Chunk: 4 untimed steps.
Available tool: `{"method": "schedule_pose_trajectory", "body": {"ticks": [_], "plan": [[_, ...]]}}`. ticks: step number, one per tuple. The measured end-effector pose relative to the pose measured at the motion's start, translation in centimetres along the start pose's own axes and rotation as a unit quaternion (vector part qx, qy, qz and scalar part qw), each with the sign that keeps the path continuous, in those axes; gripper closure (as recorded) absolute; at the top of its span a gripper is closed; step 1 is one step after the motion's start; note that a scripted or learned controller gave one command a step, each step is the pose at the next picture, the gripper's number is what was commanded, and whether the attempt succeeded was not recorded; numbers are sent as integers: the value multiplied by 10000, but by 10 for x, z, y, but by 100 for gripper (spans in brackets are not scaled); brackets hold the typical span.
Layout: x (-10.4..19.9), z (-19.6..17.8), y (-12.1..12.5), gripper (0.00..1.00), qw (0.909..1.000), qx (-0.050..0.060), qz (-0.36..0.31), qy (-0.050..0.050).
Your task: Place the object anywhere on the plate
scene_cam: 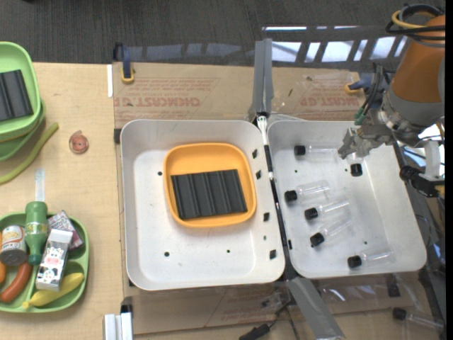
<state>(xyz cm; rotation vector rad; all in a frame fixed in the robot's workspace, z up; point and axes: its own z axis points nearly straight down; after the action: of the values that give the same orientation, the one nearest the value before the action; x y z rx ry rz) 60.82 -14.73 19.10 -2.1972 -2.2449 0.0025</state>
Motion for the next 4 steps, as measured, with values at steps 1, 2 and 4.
{"method": "schedule_pose_trajectory", "body": {"ticks": [1,2,4], "plan": [[-38,-42,27,100,10000,-3,-23,-3],[-77,-73,49,100,9939,-18,-1100,-13],[-76,-215,50,100,9444,-18,-3289,-14]]}}
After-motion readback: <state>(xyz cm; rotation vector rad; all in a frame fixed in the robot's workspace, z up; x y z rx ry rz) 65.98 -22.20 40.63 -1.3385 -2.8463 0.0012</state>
